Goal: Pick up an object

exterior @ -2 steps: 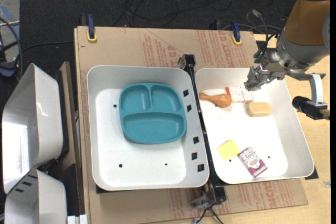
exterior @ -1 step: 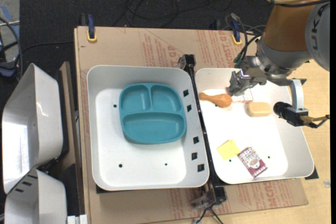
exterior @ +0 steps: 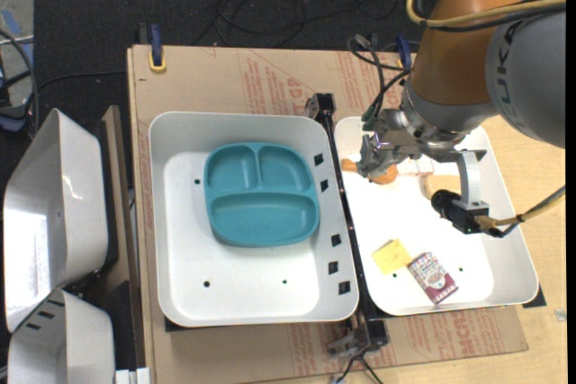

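Camera view: end effector (exterior: 378,159) low over the right bin's (exterior: 504,270) far left part, at an orange object (exterior: 385,176); finger opening cannot be told, no grasp is evident. Yellow block (exterior: 390,256) and patterned packet (exterior: 432,276) lie nearer. Pick-up apparently not yet done.

Smooth teal plastic plate (exterior: 262,195), glossy white bins (exterior: 171,220); matt cardboard-like bench (exterior: 261,72)

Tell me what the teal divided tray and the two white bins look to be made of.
Teal divided tray: looks like moulded plastic, matte, judging by its uniform colour and soft rounded compartment ridges. Two shallow white bins: probably plastic too, smooth and slightly glossy, with rounded corners and rolled rims; painted metal cannot be ruled out.
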Robot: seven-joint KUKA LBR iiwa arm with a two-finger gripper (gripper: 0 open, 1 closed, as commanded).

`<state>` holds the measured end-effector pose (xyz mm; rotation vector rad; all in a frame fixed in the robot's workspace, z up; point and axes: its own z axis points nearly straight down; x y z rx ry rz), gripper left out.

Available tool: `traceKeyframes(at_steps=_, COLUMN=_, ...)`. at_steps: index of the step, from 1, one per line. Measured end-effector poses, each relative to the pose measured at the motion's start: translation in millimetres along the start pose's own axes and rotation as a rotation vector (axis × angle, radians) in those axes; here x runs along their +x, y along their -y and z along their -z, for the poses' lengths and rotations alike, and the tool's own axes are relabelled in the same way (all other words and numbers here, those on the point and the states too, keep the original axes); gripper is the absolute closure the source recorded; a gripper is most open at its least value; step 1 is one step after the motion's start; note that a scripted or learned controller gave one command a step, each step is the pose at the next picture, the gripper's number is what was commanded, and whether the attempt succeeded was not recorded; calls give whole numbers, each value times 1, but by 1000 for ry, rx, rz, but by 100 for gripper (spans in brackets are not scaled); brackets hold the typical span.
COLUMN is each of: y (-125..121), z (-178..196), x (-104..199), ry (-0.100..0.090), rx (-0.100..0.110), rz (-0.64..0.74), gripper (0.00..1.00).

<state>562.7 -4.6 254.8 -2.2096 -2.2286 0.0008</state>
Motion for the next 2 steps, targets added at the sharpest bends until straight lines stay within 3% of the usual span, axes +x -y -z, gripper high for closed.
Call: traceKeyframes(at_steps=2, y=19, z=-17, x=101, ry=1, rx=-1, rz=0, gripper=100)
